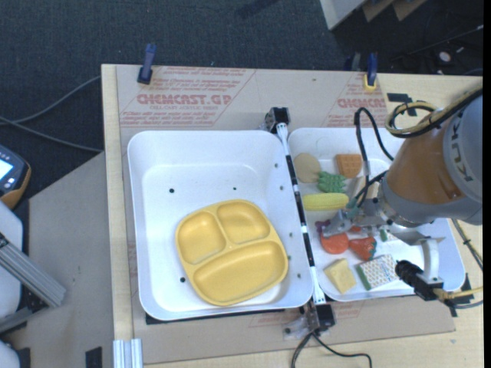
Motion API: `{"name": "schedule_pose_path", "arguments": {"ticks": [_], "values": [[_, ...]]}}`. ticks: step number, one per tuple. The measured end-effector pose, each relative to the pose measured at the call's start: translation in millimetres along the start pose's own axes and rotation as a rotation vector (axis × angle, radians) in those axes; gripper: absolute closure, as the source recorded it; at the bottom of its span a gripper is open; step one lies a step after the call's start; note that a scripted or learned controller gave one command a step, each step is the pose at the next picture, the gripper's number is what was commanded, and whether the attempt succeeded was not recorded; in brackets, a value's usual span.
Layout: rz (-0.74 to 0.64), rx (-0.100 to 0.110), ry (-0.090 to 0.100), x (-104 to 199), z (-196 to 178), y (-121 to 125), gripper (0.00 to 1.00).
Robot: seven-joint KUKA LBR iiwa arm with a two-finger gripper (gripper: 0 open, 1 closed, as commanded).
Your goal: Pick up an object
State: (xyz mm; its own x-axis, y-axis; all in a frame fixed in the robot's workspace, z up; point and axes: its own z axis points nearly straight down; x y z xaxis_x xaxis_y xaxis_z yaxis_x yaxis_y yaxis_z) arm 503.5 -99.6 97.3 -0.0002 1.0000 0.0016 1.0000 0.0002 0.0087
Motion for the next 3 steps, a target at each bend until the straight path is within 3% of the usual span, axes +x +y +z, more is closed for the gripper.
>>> {"name": "schedule_pose_path", "arguments": {"ticks": [1,2,3], "values": [[-0.001,0.006,-0.001,6,11,12,0.00],[-0.001,0.003,-0.002,0,11,41,0.00],[-0.002,0.003,-0.003,9,-34,58,0.00]]}}
